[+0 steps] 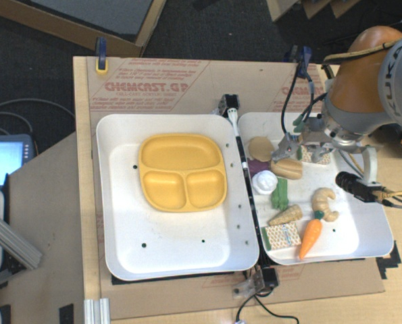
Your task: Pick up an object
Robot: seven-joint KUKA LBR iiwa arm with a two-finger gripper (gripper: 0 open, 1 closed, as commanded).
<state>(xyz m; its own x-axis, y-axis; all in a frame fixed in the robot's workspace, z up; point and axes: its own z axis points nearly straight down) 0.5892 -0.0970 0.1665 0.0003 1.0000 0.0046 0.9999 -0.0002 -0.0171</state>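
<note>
Cardboard-topped bench (pixel 153 79), two white bins (pixel 113 181), dark carpet (pixel 38 52).

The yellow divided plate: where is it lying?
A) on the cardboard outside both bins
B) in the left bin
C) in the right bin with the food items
B: the yellow divided plate lies flat inside the left bin, while the carrot and other small items are in the right bin.

Probably a robotics lab: taped cardboard bench (pixel 187 79), trailing cables (pixel 296 93), a monitor (pixel 5 157).
</note>
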